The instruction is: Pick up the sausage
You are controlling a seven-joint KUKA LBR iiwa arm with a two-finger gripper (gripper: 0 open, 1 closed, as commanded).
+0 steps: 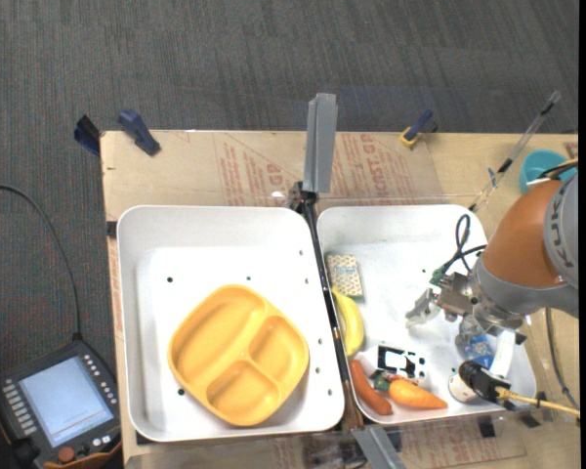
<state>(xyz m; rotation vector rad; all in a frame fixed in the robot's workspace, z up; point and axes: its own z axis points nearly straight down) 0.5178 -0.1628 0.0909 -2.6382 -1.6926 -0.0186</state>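
So far we have lifted nothing: the sausage lies at the right bin's front-left corner, beside the carrot. Our gripper hangs nearby over the bin, fingers seemingly spread and holding nothing, though the view blurs there.

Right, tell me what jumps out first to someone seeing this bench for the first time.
The big yellow divided plate lies in the left bin. The arm's orange band stands out at the right, above the right bin. Along that bin's near-left corner sit a banana, a reddish sausage and a carrot.
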